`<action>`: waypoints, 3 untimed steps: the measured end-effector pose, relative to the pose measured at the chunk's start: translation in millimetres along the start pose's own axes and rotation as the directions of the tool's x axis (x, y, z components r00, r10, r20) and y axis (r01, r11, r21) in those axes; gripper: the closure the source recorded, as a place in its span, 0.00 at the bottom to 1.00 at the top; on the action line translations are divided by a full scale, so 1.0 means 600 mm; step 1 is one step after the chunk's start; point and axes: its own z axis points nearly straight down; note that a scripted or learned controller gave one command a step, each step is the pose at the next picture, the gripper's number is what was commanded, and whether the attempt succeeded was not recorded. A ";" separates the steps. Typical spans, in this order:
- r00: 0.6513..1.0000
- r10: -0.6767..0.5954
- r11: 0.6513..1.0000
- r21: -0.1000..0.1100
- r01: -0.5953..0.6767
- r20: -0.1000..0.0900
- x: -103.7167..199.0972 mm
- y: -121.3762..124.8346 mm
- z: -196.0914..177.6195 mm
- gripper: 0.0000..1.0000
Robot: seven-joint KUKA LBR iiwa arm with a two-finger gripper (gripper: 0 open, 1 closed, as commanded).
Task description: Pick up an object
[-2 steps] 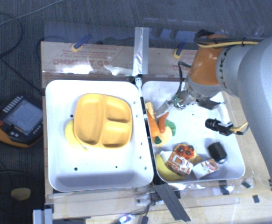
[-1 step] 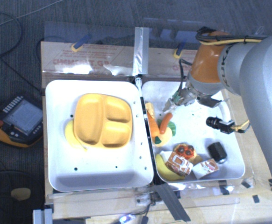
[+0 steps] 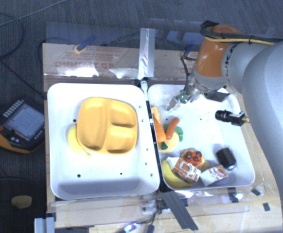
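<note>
Dark carpet surrounds the bench point(image 3: 59, 57) with two bins. Over the right white bin point(image 3: 246, 152), the arm's fingers point(image 3: 180, 98) hang above bare floor, slightly parted, holding nothing, probably lining up on the orange carrot-shaped toy point(image 3: 171, 128) just below them

1. Glossy white shallow plastic left bin point(image 3: 59, 178); matching glossy white right bin point(image 3: 243, 171).
2. Yellow-orange moulded plastic tray with compartments point(image 3: 106, 124).
3. Pale yellow curved piece point(image 3: 75, 141) at the tray's edge.
4. Orange toy carrot point(image 3: 171, 127) on a green leafy base point(image 3: 178, 136).
5. Yellow toy banana point(image 3: 173, 177).
6. Red-and-white patterned packet point(image 3: 187, 169).
7. Small black rounded block point(image 3: 226, 158).
8. Grey robot arm point(image 3: 263, 86) with an orange band point(image 3: 210, 57).
</note>
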 end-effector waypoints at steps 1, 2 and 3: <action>1.000 0.000 1.000 0.014 0.000 -0.018 0.008 -0.003 0.002 0.00; 1.000 0.002 1.000 0.005 -0.002 -0.009 -0.033 -0.024 -0.102 0.00; 0.998 -0.061 0.998 0.006 0.061 -0.007 0.015 -0.021 -0.004 0.00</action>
